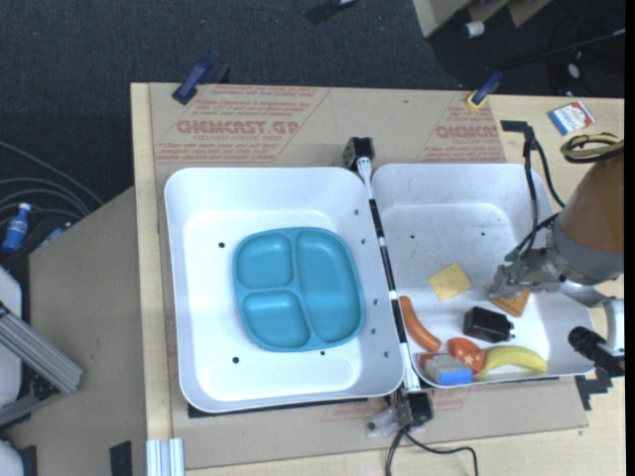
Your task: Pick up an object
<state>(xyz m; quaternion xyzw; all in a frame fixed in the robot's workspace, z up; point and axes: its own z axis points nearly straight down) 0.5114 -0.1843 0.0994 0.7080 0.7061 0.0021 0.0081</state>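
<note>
The right bin (446, 191) holds several small items. A yellow square piece (449, 282) lies near its middle and a black block (487, 323) sits just in front of it. A long orange-red sausage shape (419, 324) lies by the left wall. In the front corner a red round item (464, 351) and a small blue block (454, 375) sit beside a yellow banana (516, 360). My gripper (512, 282) hangs low at the bin's right side, directly over a small orange-brown piece (514, 304) and close to it. Whether it touches the piece is unclear.
The left bin (198, 216) holds a blue divided plate (298, 288). A black-and-white divider bar (375, 228) runs between the bins. Cables (531, 181) hang along the right bin's right wall. The arm's orange band (598, 206) rises above the gripper.
</note>
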